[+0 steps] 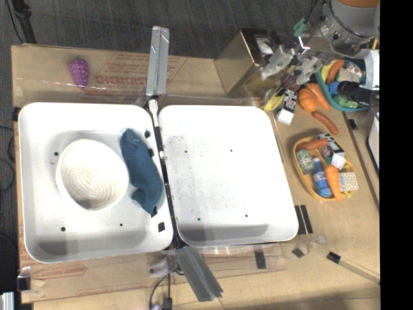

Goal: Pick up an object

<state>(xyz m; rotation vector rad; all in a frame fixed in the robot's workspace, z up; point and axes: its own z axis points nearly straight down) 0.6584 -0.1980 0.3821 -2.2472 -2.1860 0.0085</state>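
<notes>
- We judge the pick to be at its very start: the arm (352, 8) sits high over the desk's far right corner, away from both bins, with nothing carried.
- The gripper (290, 57) hangs below the wrist near that corner, above the clutter of toys; whether its fingers are apart or together we cannot tell, as the shapes there blur into the objects behind.
- Candidates lie in the left bin (39, 237): a blue cloth (142, 170) crumpled against that bin's right wall, and a white hat (93, 176) left of it, the two touching or nearly so.
- The right bin (277, 218) offers us nothing to grasp.
- Outside the bins, a purple toy (79, 72) rests near the desk's far left corner, and a yellow bowl (322, 168) of small items stands by the right edge.
- Next, in our view, the arm must cross over the right bin, line up above the cloth or hat, and descend.
- The cloth looks the easier pinch: soft folds; the hat is broad and rounded.
</notes>
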